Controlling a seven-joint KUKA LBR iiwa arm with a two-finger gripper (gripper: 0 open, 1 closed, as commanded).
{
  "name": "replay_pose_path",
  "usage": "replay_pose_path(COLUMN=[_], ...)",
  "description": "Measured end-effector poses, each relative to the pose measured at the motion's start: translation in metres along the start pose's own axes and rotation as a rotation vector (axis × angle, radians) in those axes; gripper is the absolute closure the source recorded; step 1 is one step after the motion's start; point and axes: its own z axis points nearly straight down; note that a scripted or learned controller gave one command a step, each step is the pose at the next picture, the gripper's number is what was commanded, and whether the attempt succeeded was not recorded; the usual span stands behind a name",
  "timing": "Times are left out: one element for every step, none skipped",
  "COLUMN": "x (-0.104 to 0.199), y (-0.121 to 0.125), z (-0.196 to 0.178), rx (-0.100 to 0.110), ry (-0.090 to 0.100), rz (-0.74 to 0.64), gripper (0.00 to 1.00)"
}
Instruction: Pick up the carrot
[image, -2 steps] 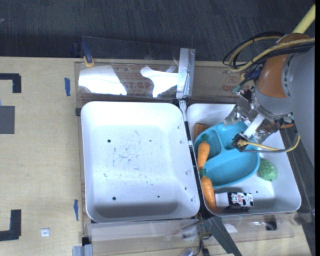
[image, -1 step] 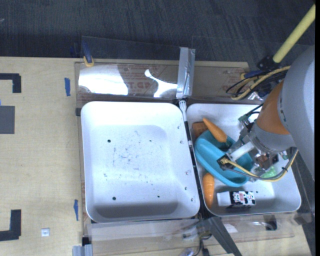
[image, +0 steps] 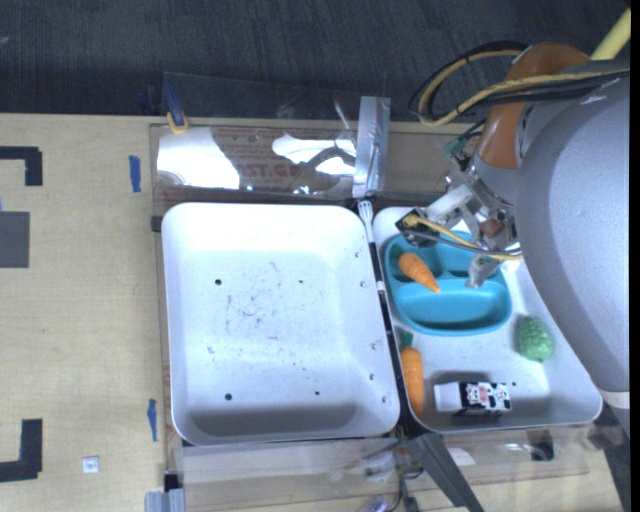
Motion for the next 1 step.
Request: replay_pose_path(x=[-0.0162], y=[0.0403], z=[0.0389], rx=[0.002], ry=[-0.006], rz=[0.172], gripper=[0.0])
